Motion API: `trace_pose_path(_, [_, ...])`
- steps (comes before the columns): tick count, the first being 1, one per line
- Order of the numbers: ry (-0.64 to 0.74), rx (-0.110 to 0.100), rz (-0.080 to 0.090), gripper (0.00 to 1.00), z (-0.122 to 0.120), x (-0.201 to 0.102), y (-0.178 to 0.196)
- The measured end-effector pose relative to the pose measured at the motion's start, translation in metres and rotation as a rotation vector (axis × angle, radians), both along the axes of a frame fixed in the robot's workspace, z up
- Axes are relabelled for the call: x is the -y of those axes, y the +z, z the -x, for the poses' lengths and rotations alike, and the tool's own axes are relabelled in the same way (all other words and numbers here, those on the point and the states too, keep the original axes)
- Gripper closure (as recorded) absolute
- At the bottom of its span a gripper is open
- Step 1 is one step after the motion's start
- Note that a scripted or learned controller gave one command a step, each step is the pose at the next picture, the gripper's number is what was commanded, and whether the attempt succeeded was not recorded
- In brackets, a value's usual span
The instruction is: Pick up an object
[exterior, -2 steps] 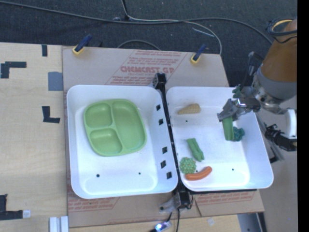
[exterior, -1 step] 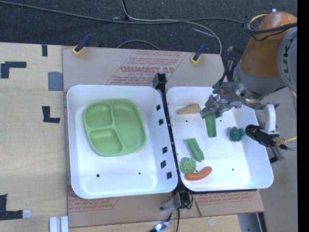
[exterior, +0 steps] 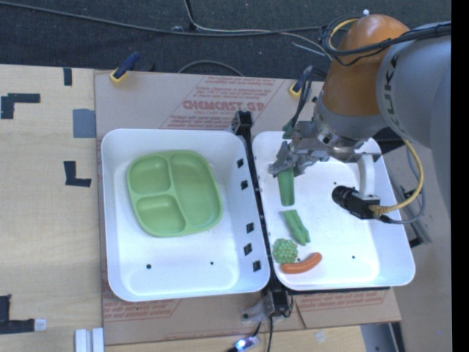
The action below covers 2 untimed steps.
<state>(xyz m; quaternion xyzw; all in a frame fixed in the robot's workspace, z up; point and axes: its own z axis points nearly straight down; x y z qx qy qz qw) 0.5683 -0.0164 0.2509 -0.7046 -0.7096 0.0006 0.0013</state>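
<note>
My gripper (exterior: 289, 164) hangs over the upper left part of the right bin (exterior: 388, 270). It is shut on the top end of a green cucumber-like stick (exterior: 286, 189), which points down toward the bin floor. Below it lie a second green pod (exterior: 297, 226), a small broccoli floret (exterior: 284, 251) and an orange carrot (exterior: 301, 264), all near the bin's left wall. Whether the stick's lower end touches the bin floor is unclear.
A green divided plate (exterior: 174, 193) lies in the left bin (exterior: 124, 270). A black divider (exterior: 253, 204) runs between the bins. A black fitting with a yellow cable (exterior: 355, 201) sits over the right bin, to the right of the gripper.
</note>
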Motion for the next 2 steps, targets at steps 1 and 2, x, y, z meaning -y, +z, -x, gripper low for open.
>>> trace_pose_path(1, [0.000, 0.001, 0.000, 1.00, -0.014, -0.052, 0.002])
trace_pose_path(2, [-0.002, -0.001, 0.001, 1.00, -0.018, -0.101, -0.018])
